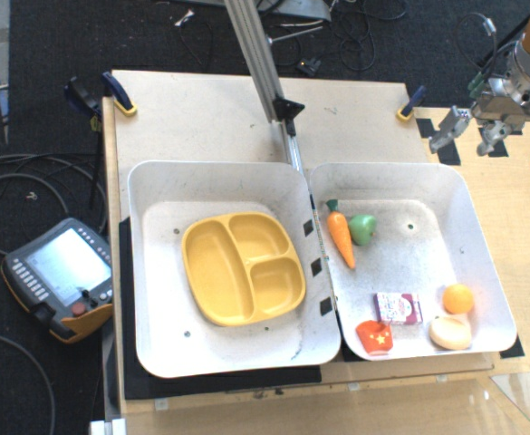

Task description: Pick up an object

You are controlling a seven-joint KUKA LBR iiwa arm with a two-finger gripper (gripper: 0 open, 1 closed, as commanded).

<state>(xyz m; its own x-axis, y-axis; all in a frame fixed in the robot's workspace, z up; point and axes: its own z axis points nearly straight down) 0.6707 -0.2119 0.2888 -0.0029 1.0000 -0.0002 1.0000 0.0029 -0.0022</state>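
My gripper [469, 135] hangs at the upper right, above the bench beyond the right bin's far corner; its two fingers are spread apart with nothing between them. In the right bin [446, 188] lie an orange carrot [341, 238] touching a green pepper-like toy [363, 228], a small pink and white box [398, 308], a red toy [375, 336], an orange ball [457, 298] and a cream egg-like piece [451, 333]. All of them sit well below and left of the gripper.
The left bin [156, 198] holds a yellow divided plate [244, 267]. A slanted metal pole [257, 48] rises behind the bins. Orange-tipped clamps [120, 95] [409, 107] grip the bench's far edge. A teach pendant [58, 279] lies on the floor at left.
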